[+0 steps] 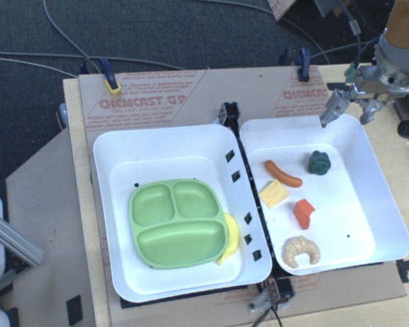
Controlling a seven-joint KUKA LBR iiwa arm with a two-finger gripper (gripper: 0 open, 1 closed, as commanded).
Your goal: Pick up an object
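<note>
The right bin (378,201) holds several toy foods: an orange sausage (284,173), a yellow cheese block (273,193), a dark green broccoli piece (319,162), a red chunk (304,213) and a tan croissant (301,250). My gripper (349,113) hovers over the bin's far right corner, above and to the right of the broccoli. Its two fingers are spread open with nothing between them.
In the left bin (112,203) lies a green divided plate (177,222) with a yellow banana (231,239) tucked against its right edge. A black clip strip (242,184) runs between the bins. Clamps (110,80) hold the cardboard at the back.
</note>
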